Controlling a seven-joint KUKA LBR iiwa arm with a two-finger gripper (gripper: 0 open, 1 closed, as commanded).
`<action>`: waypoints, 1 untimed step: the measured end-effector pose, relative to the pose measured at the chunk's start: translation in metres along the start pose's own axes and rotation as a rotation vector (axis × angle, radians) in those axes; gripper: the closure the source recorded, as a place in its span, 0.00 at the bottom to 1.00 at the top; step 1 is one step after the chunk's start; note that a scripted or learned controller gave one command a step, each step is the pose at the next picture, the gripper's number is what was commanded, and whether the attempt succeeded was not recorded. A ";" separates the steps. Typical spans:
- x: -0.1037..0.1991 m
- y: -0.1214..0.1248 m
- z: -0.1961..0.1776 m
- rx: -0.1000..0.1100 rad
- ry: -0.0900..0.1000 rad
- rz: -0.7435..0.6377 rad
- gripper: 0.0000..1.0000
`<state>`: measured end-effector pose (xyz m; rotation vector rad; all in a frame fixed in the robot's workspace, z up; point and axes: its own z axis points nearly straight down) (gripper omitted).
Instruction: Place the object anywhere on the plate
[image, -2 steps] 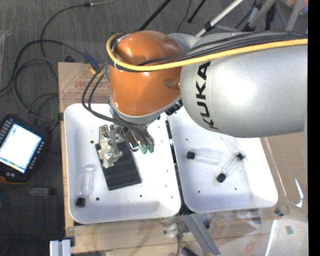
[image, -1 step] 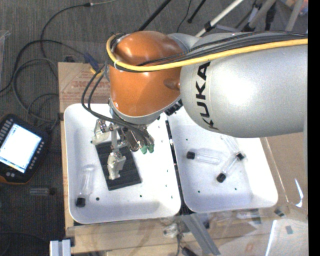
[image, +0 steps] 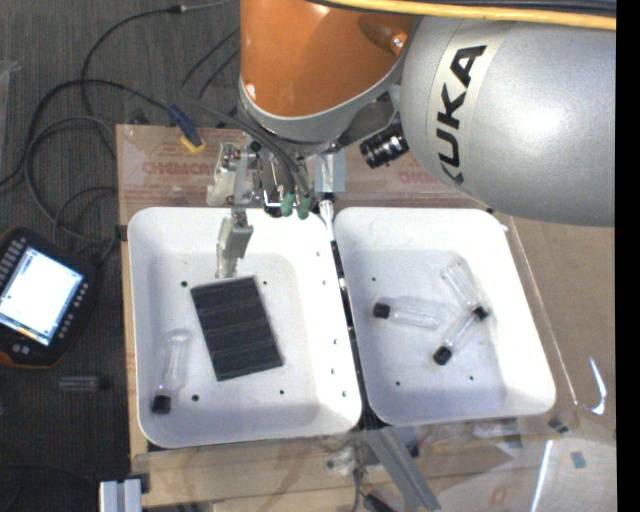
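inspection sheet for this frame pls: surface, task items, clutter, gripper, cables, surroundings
Surface: two shallow white bins, left bin and right bin, side by side on the bench.
Task items: dark ribbed plate in the left bin; one clear tube with a black cap lies left of the plate, off it.
Clutter: three clear black-capped tubes in the right bin.
Gripper: gripper hangs over the left bin just above the plate's upper edge; nothing seen held.
Cables: black cables on the floor, upper left.
Surroundings: handheld pendant with a lit screen, left of the bench.
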<state>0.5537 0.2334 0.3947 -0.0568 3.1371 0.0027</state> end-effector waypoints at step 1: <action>-0.021 -0.001 0.271 0.000 0.007 0.186 0.00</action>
